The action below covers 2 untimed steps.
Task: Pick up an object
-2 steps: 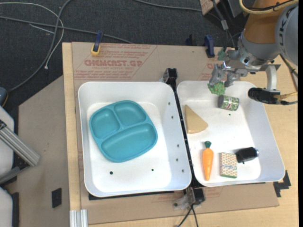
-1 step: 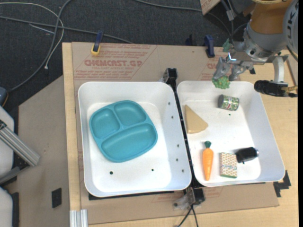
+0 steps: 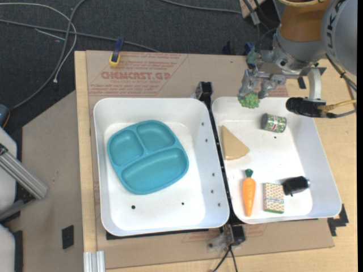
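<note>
Claw hangs over the right bin's far-left corner, fingers closed around a green broccoli that looks lifted clear. Grasp seems made; carrying it off remains. Can, carrot lie untouched.

Right bin centre open, carrot, box crowding front

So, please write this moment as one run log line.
gripper: shut on green toy | above right bin far edge | carrot: in bin
</note>
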Each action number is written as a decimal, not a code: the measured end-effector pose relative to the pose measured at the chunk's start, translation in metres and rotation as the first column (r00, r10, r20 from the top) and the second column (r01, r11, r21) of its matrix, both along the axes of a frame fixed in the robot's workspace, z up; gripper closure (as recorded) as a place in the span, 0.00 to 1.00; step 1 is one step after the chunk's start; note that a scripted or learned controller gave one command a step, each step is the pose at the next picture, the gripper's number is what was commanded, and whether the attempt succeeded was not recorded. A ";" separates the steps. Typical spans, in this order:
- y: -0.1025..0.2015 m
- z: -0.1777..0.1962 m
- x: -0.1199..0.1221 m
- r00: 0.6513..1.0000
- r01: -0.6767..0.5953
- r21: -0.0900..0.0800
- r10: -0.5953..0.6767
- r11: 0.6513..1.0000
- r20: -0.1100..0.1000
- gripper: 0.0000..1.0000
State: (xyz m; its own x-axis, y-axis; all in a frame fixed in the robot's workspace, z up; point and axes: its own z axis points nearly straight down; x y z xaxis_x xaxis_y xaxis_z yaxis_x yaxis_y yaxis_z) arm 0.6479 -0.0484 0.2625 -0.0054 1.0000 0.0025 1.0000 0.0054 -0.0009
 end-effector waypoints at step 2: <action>0.110 -0.021 -0.021 1.000 0.000 -0.001 0.000 1.000 -0.003 1.00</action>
